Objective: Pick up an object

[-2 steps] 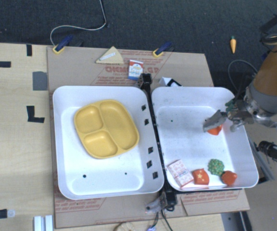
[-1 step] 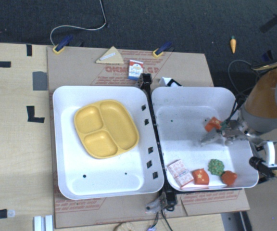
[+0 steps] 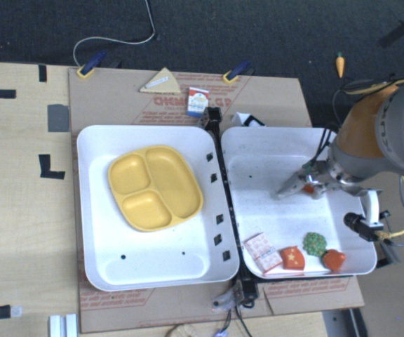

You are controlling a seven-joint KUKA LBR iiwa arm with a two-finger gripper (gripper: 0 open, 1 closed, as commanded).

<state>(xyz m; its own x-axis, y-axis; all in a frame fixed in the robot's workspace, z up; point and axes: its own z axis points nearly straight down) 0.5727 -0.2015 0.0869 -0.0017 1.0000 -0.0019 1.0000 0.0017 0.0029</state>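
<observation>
- Camera view from above has my gripper (image 3: 286, 189) low over the right bin (image 3: 258, 146), its tip toward the middle of the bin floor.
- My arm (image 3: 367, 135) comes in from the right, over the bin's right wall.
- Whether the gripper is spread or pressed together, I cannot tell; it reads as one pale wedge, and nothing shows pinched in it.
- All the pickable things lie along the bin's near edge, well apart from my gripper: a small white packet with red print (image 3: 261, 251), a red block (image 3: 293, 258) touching it, a green bumpy piece (image 3: 315, 243), and a red round piece (image 3: 334, 260) just beside the green one.
- Left bin (image 3: 97, 251) carries a yellow divided plate (image 3: 154, 187) with three compartments.
- Beyond the bins, on the cardboard-covered surface (image 3: 118, 97), sit a small red and white carton (image 3: 198, 102) and a tan wedge (image 3: 162, 82).
</observation>
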